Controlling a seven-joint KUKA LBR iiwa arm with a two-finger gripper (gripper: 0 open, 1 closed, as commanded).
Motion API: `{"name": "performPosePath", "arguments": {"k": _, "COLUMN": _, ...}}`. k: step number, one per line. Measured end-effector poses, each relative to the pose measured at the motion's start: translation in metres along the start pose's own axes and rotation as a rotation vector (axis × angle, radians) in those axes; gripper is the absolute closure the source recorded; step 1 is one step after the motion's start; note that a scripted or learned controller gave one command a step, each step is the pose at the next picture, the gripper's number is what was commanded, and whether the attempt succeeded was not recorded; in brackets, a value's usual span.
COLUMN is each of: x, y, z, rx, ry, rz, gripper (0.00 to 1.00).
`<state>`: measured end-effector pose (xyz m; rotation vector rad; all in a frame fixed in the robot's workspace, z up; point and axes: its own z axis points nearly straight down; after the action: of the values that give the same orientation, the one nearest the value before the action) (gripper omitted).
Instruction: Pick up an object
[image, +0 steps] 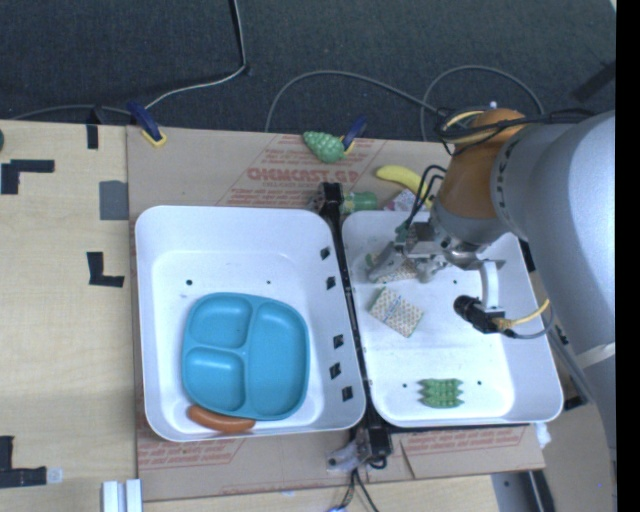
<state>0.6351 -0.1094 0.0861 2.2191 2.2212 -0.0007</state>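
The left bin (160, 300) holds a blue divided plate (245, 355), and an orange sausage-like toy (220, 420) lies against the plate's near edge. Behind the bins, on the cardboard, sit a green leafy toy (322, 145) and a yellow banana (400, 178). In the right bin (520, 400) a small patterned square pad (397, 311) lies flat near the middle, with a green pea pod (440, 392) well apart from it toward the near wall. The gripper (405, 262) hangs low at the far end of this bin, just beyond the pad; whether it is parted or closed cannot be told. The pad looks light, thin and soft, likely to bend, so pinching across one raised edge seems wiser than pressing on its flat face.
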Motion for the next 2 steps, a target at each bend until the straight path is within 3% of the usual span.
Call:
{"name": "performPosePath", "arguments": {"k": 1, "x": -0.006, "y": 0.033, "z": 0.0, "rx": -0.002, "ry": 0.001, "rz": -0.001, "gripper": 0.0}}
{"name": "performPosePath", "arguments": {"k": 2, "x": 0.015, "y": 0.034, "z": 0.001, "rx": 0.0, "ry": 0.001, "rz": -0.001, "gripper": 0.0}}
